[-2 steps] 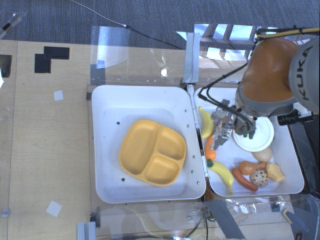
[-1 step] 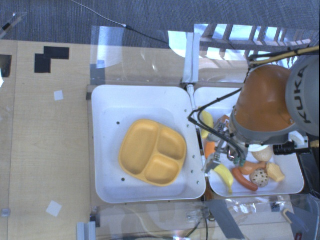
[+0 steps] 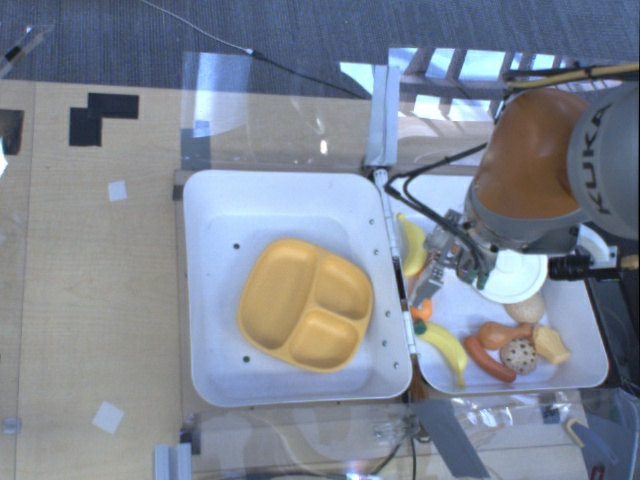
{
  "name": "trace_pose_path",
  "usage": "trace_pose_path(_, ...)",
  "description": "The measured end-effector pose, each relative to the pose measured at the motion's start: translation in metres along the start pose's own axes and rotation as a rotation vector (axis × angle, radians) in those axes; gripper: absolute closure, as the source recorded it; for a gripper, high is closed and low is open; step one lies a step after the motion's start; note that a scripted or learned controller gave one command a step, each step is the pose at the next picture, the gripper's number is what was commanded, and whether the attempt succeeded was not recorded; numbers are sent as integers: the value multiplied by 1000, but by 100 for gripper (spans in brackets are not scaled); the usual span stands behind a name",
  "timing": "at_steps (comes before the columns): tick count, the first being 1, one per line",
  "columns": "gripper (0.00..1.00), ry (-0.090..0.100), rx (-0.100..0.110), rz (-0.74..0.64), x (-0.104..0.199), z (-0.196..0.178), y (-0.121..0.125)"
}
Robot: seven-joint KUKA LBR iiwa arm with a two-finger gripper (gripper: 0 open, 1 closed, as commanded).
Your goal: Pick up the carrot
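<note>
Nearest to us, along the front of the right bin (image 3: 592, 372), lay a banana (image 3: 446, 347), a reddish sausage (image 3: 487, 357), a speckled round piece (image 3: 518, 354) and a pale yellow wedge (image 3: 551, 345). They were crowded together, we judged, because they had been left loose in the bin, not arranged.

Just behind the banana, close against the bin's left wall, sat the carrot (image 3: 421, 323), a small orange stub with a green top. It lay between that banana and a second banana (image 3: 411, 243) farther back. The gripper (image 3: 431, 284) hung directly over it and very near. We took that for the approach to a pick, since nothing was visibly held. Whether the gripper was released or clenched we could not tell. The wall so close beside the carrot left little room on that side, which we thought could spoil the grasp.

The left bin (image 3: 215, 373) held a yellow divided plate (image 3: 305, 303), well apart from the work.

Behind the gripper the arm's orange band (image 3: 530, 158) loomed over a white disc (image 3: 512, 278). Both bins rested on a pale wooden bench (image 3: 80, 318) marked with black shapes (image 3: 100, 116). Beyond it stretched blue-grey carpet (image 3: 300, 8).
</note>
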State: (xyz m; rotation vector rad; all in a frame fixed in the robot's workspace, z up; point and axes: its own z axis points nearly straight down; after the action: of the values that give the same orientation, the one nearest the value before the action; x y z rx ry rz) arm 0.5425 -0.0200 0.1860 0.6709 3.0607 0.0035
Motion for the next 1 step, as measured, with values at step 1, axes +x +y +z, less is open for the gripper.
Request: trace_pose_path(1, 0, 4, 2, 168, 51, 1, -17)
